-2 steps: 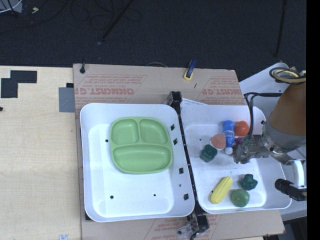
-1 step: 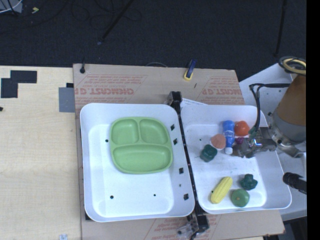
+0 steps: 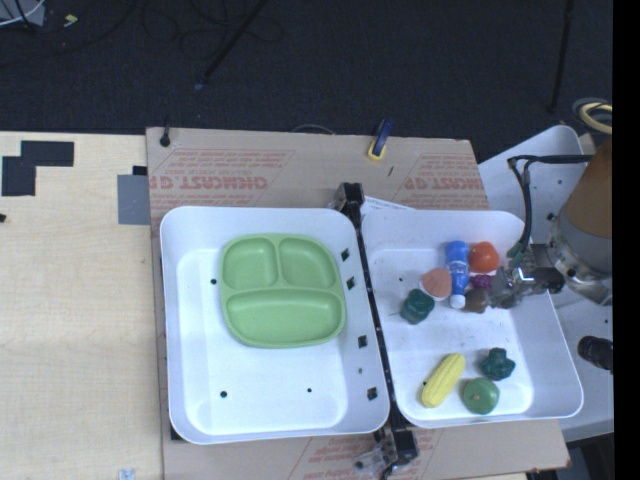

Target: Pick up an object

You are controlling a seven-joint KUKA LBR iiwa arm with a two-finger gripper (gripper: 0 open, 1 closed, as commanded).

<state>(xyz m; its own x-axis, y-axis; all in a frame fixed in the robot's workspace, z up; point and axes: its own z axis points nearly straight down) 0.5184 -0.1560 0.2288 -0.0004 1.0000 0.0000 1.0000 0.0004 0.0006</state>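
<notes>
Toys clustered in right bin [image 3: 560,388], gripper [image 3: 503,290] beside them, finger state unreadable, small and blurred

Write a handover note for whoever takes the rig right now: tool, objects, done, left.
Tool: low at the right bin's right side, beside the toy cluster; grip state unreadable.
Right bin: blue bottle, orange ball, pink piece, dark green toy, yellow corn, green ball, teal toy.
Left bin: green divided plate.
Done: nothing visibly lifted.
Left: grasp and lift one object.
</notes>
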